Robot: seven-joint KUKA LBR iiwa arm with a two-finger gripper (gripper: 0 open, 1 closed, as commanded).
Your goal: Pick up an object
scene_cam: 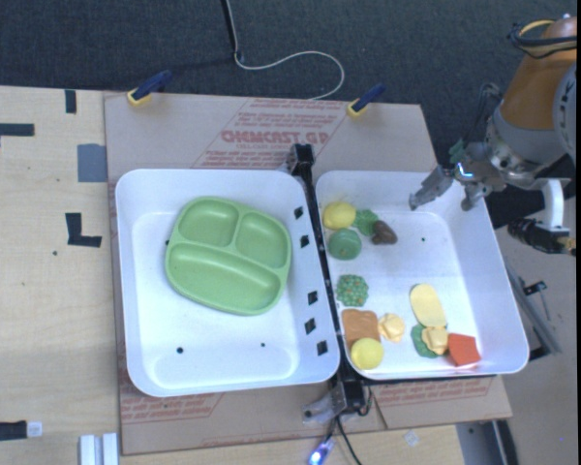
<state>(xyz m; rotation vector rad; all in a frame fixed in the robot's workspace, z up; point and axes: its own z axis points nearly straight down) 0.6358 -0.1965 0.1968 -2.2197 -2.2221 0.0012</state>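
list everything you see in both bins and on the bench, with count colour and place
divided plate: 1, light green, left bin
small toy food pieces: about a dozen, yellow, green, brown, orange, red; right bin, mostly its left side and near edge
clamps: 2, blue and yellow, far edge of the cardboard sheet
cable: 1, white, on the dark floor beyond the bench
arm: 1, grey with orange band, right
gripper: 1, dark, fingers spread over the right bin's far right corner, holding nothing

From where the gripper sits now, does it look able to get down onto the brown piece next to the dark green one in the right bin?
Probably yes. The gripper hangs over the right bin's far corner, and bare white floor lies between it and the brown piece. The dark green piece touching its left side may crowd a finger.
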